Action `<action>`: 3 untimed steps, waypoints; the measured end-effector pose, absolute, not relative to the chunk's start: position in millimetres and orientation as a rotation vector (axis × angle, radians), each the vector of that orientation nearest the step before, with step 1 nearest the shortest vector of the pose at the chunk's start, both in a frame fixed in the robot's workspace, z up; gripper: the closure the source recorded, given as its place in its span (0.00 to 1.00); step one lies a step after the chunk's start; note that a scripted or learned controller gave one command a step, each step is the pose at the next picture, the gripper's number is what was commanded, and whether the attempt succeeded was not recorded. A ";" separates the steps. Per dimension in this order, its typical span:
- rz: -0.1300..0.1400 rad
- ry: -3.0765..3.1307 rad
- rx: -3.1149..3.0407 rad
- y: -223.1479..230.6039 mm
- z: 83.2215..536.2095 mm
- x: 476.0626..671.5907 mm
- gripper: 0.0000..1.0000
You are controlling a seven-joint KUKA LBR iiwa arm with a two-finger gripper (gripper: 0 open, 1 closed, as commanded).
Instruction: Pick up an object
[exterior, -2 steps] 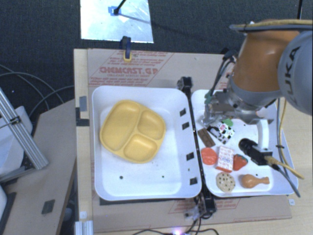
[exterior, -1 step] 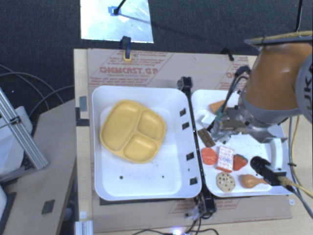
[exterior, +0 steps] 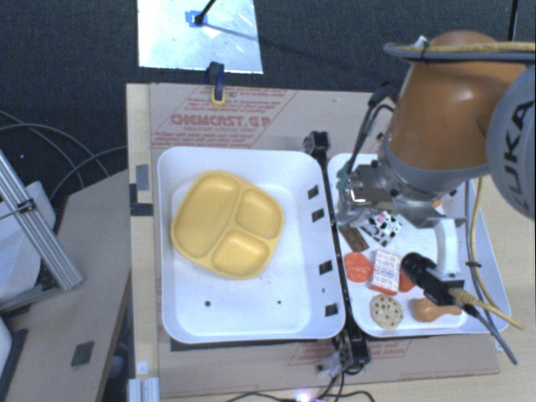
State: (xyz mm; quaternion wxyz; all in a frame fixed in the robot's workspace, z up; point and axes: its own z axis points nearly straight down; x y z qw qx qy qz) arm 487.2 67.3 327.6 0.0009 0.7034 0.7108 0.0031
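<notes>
The arm's big orange and grey wrist (exterior: 444, 115) hangs over the right bin (exterior: 494, 296). My gripper (exterior: 374, 212) reaches down under it at the bin's left side, just above a black-and-white checkered cube (exterior: 385, 227). A brown bar (exterior: 356, 239) lies beside the cube. Nearer the front lie a red-orange round piece (exterior: 358, 266), a pink wafer packet (exterior: 386, 271), a speckled cookie (exterior: 386, 311) and a tan pear-shaped toy (exterior: 431, 311). The wrist hides the back of this bin.
The left bin (exterior: 193, 308) holds a yellow divided plate (exterior: 228, 223) towards its back left. A dark divider rail (exterior: 331, 233) runs between the two bins. Cardboard (exterior: 222, 120) lies under both bins.
</notes>
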 end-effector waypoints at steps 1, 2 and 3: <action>0.004 2.231 2.211 122.1 317.4 497.1 1.00; -0.014 2.219 2.229 73.9 218.9 505.0 1.00; 0.022 2.222 2.209 85.1 345.9 496.0 1.00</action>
